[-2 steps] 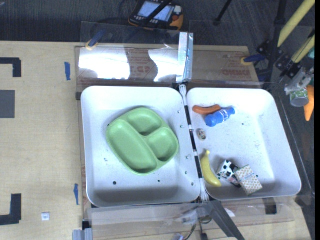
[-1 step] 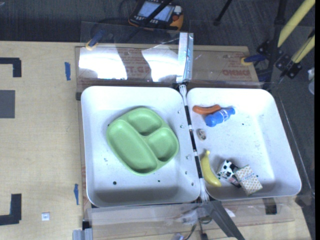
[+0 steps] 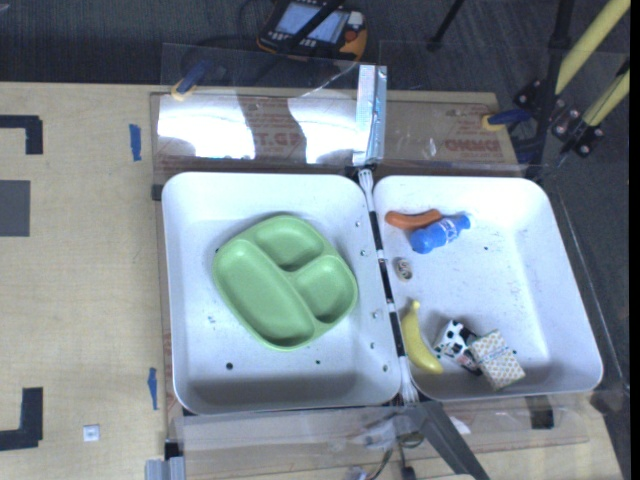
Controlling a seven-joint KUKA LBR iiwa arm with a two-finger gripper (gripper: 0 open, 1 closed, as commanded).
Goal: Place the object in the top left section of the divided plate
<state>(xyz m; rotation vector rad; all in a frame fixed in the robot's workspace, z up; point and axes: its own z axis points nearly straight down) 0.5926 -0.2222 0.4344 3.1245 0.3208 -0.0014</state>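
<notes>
Objects for the task all sit in the right bin [image 3: 560,268]. Nearest us, low in the frame, we see a banana [image 3: 418,340], a black-and-white toy [image 3: 453,340] and a patterned block [image 3: 497,359] bunched together. Beyond them lies a small round piece [image 3: 403,267], then a blue bottle [image 3: 438,233] touching an orange carrot-like piece [image 3: 412,217]. Left of centre, the green divided plate [image 3: 287,280] rests in the left bin [image 3: 190,298] with nothing in any section, so we judge the whole task remains. We cannot tell the tool's state.
</notes>
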